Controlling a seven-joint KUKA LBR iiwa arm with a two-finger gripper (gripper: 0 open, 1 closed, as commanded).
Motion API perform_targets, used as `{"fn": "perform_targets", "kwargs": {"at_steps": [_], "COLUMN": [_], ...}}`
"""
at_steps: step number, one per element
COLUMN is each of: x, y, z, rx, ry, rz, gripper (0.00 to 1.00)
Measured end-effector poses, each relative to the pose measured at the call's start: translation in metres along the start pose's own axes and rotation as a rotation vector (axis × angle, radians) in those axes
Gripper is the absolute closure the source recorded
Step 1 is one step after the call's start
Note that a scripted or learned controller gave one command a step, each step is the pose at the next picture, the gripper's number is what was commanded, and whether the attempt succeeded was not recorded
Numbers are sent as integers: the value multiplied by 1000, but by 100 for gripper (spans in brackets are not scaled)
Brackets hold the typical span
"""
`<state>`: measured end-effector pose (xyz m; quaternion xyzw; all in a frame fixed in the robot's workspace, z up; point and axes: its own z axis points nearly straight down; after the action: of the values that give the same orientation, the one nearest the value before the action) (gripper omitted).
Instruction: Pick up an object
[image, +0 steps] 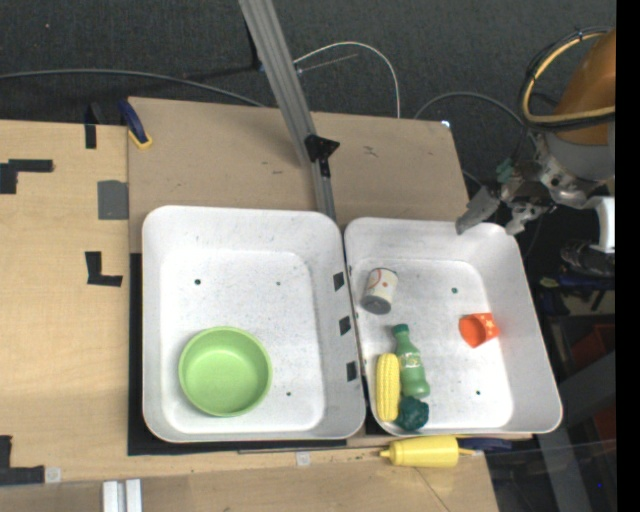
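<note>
Arm hovering beyond the right bin's far right corner | jaws showing nothing held, opening impossible to tell | approach underway | orange cup lying inside the bin, nearest below | next move likely requiring descending over it.

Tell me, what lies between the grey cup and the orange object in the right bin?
In the camera view, only bare white bin floor lies between the grey cup and the orange object.

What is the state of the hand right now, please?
Hand: above the right bin's far rim, holding nothing; open or closed cannot be told.
</note>
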<state>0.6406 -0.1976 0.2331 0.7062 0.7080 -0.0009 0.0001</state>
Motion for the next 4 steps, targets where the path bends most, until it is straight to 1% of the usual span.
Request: {"fn": "perform_targets", "kwargs": {"at_steps": [1,2,3,4], "x": [0,0,-1,0], "y": [0,-5,-13,-13], "z": [0,45,108,147], "rx": [0,4,7,1], "ry": [0,1,1,0], "rz": [0,1,1,0], "gripper": [0,0,0,0]}}
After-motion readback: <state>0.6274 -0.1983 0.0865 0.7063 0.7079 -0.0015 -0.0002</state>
